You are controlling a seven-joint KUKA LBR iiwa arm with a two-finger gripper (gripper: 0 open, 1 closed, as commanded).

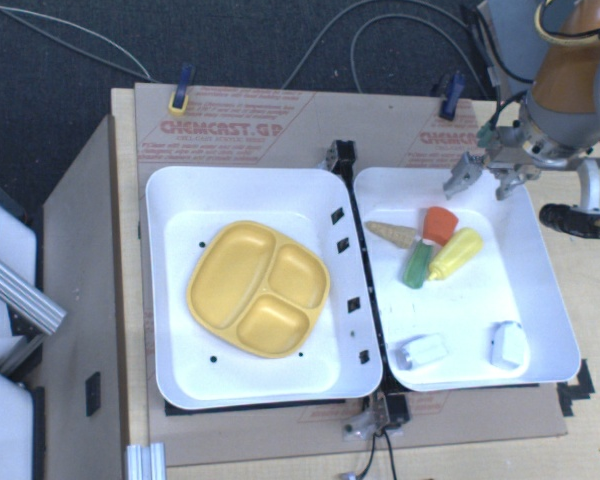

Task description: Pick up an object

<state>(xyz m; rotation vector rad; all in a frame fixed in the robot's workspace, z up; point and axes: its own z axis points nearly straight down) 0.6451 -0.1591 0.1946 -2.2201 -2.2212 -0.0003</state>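
We hover the gripper point(488, 176), fingers spread and holding nothing, near the right bin's point(550, 268) far edge, so we should descend squarely over 1 separate item like the yellow piece point(454, 254).

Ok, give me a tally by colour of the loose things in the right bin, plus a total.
Yellow: 1, the yellow piece
Green: 1, the green piece
Red-orange: 1, the red-orange piece
Tan: 1, the tan cone
White: 2, the white item and the white block
Total: 6

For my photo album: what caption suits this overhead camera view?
Robot claw open above the right bin of small toys; yellow tray in the left.
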